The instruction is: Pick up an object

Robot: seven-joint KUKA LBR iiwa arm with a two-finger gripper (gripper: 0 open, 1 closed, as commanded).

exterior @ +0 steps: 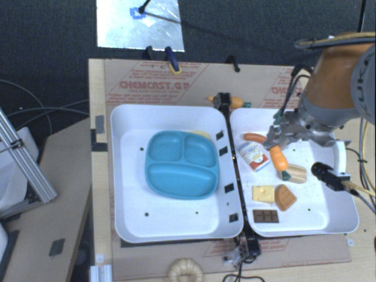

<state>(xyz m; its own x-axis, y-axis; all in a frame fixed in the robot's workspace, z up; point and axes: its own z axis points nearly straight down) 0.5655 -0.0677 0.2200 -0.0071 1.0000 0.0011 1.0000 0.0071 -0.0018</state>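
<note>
The right bin (341, 216) holds several toy foods: a red sausage (254, 137), a white packet (252, 155), an orange carrot (278, 159), a tan roll (296, 174), a yellow cheese slice (264, 193), a brown waffle piece (285, 197) and a chocolate bar (265, 216). My gripper (278, 135) hangs low over the back of this bin, just above the carrot's top end and right of the sausage. The wrist hides its tips. Nothing is seen held.
The left bin (126, 175) carries a blue divided plate (181, 164). A yellow toy (235, 103) lies behind the bins' divider. A black and white fitting (332, 172) from the arm overhangs the right bin's right side. A blue clamp (172, 59) grips the board's back edge.
</note>
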